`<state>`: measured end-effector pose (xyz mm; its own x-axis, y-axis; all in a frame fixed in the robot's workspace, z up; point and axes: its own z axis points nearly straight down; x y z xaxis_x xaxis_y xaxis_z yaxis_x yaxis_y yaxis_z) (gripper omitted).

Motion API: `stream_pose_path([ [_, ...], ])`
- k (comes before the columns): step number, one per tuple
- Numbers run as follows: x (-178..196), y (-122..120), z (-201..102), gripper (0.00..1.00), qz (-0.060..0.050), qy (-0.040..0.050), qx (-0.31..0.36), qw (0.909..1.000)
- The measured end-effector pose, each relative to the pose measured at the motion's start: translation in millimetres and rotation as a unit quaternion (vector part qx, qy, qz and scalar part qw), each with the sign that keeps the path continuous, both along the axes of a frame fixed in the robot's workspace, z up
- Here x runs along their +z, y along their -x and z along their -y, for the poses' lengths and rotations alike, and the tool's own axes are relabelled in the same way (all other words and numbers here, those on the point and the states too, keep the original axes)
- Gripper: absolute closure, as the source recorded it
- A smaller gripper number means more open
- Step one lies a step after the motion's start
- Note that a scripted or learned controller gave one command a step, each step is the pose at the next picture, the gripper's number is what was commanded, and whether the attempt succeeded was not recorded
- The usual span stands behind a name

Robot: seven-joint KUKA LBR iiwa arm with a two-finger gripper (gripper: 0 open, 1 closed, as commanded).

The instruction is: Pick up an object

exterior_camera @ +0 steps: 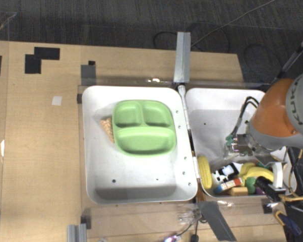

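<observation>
White plastic makes up both shallow bins on the wooden desk point(35, 150). We see the left white bin point(98, 185) holding a green three-compartment plastic tray point(142, 126), which lies flat near the bin's middle and far side. A tan mesh-textured object point(107, 128) peeks out from under the tray's left edge.

We find the right white bin point(211, 110) carrying a cluster of small objects along its near wall: a yellow corn-cob-shaped toy point(204, 171) by the near-left corner, a black-and-white small item point(227, 173) beside it, a yellow banana-shaped toy point(257, 173) further right, and a green rounded piece point(251, 183) just below the banana.

We see the grey arm with its orange band point(272, 115) reaching in from the right, its gripper point(237, 146) hovering just above that cluster. We cannot tell whether the gripper is open or closed.
</observation>
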<state>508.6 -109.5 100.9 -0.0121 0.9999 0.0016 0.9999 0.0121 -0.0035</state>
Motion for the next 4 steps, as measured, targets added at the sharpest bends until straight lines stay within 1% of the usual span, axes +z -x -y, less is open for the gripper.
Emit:
stream_pose_path([
  [1, -11, -37, 16, 1.00, 0.007, -0.0006, -0.296, 0.9552],
  [2, 81, -69, -119, 1.00, -0.001, 0.0027, -0.427, 0.9044],
  [3, 116, -82, -92, 1.00, -0.001, 0.0039, -0.593, 0.8054],
  [4, 80, -129, -96, 1.00, -0.001, 0.0030, -0.484, 0.8749],
])
